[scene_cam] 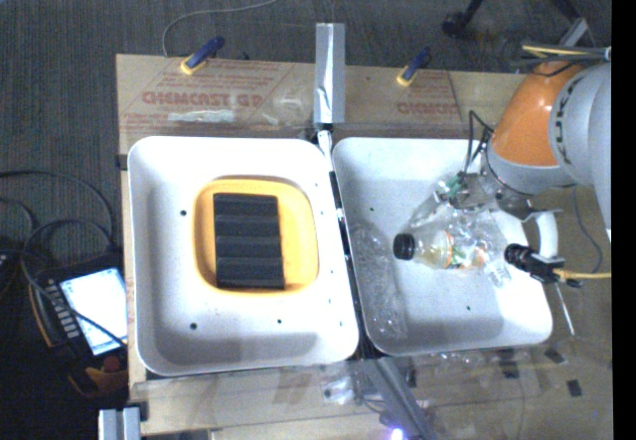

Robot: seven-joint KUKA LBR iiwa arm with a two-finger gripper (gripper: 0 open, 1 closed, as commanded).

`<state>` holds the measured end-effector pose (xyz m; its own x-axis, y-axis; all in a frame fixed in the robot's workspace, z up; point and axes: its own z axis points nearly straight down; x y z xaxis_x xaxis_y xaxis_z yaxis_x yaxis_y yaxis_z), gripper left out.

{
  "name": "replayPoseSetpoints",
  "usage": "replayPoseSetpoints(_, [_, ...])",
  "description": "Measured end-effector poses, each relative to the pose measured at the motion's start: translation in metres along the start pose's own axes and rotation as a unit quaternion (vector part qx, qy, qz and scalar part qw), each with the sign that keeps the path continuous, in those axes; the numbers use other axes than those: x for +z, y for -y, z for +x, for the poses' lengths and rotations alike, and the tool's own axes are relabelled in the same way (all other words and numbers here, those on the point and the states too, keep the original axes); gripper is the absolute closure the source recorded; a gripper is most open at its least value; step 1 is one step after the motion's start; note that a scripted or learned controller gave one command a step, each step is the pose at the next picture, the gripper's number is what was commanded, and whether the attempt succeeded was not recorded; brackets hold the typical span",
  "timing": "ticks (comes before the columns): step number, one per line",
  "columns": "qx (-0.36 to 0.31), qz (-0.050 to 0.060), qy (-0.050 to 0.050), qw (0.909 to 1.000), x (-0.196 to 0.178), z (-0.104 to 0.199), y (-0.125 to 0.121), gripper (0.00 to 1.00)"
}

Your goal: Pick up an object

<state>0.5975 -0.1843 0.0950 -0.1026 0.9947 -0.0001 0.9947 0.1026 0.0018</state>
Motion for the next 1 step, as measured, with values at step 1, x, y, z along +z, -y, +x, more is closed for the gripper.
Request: replayPoseSetpoints(1, [-0.041, 0.002, -0.001, 0.9992, -0.0019, -0.0208, 0.0689, 0.0])
